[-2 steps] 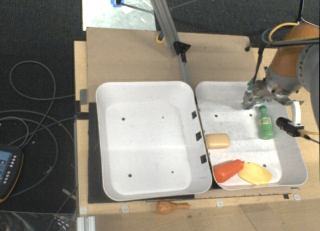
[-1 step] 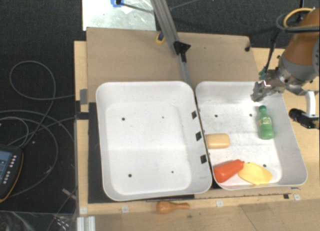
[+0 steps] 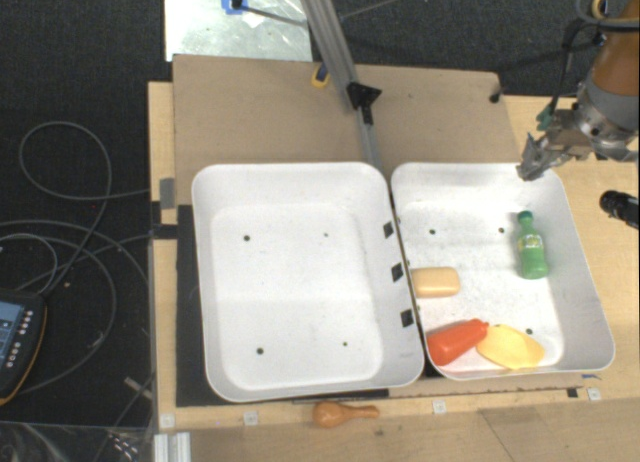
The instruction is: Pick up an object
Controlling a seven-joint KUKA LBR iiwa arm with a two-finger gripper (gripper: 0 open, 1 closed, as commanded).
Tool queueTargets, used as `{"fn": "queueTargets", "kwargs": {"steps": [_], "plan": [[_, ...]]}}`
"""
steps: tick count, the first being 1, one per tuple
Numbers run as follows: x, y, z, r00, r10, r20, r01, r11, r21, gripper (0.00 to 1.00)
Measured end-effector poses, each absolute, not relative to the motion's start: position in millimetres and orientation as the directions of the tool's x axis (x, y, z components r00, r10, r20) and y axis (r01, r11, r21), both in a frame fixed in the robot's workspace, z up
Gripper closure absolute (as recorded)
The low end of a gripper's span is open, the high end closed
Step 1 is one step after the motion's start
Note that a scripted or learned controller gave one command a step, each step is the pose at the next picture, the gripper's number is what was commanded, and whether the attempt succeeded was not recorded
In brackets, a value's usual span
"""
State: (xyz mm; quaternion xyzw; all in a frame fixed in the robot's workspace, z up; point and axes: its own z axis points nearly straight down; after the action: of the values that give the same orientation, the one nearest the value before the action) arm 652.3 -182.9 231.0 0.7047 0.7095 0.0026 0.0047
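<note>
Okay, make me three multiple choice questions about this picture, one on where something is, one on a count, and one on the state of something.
1. Where is the green bottle?
A. in the right bin
B. in the left bin
C. on the floor

2. How many objects lie in the right bin?
A. two
B. four
C. six

3. How does the green bottle rest?
A. lying on its side
B. standing on its base
C. lifted by the gripper

Answers: 1 A, it lies near that bin's right wall. 2 B, the bottle, a beige block, a red object and a yellow object. 3 A, its cap points toward the bin's far rim, while the gripper is above the bin's far right corner.
</note>
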Motion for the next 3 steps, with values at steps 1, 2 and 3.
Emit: {"fn": "queueTargets", "kwargs": {"steps": [1, 2, 3], "plan": [[654.0, -183, 280, -0.006, 1.000, -0.002, 1.000, 0.007, 0.009, 1.00], [640.5, -135, 284, -0.009, 1.000, 0.001, 1.000, 0.009, 0.002, 1.00], [625.5, -78, 283, -0.011, 1.000, 0.002, 1.000, 0.011, 0.001, 1.00]]}}
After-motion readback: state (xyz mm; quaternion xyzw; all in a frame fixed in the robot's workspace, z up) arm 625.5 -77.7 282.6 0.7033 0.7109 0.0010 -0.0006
